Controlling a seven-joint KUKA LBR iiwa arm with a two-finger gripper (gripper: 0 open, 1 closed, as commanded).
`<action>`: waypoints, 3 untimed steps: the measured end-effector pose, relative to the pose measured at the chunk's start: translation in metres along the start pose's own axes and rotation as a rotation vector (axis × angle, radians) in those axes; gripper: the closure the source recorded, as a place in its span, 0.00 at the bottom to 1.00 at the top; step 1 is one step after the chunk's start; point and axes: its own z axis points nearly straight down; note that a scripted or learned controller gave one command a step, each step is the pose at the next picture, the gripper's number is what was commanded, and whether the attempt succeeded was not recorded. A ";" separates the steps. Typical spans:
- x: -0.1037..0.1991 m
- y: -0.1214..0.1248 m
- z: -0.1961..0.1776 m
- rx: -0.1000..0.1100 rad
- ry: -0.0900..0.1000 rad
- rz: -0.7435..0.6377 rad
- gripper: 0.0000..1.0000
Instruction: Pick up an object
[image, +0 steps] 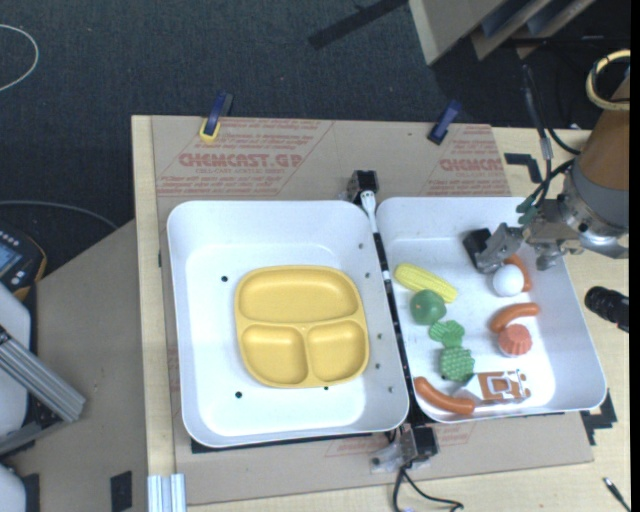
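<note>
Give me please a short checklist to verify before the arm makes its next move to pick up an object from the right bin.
1. Gripper is above the right bin: ok.
2. A target lies close: the white egg sits just under the gripper: ok.
3. Something already held between the fingers: cannot tell.
4. Space around the egg: an orange sausage lies near below it: not ok for a wide approach.
5. Yellow tray in the left bin is apart from the arm's path: ok.
</note>
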 end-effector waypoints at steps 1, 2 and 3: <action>0.001 0.003 0.043 0.006 0.002 0.001 0.00; 0.003 0.012 0.096 0.007 0.002 0.000 0.00; -0.001 0.007 0.141 0.005 0.002 0.001 0.00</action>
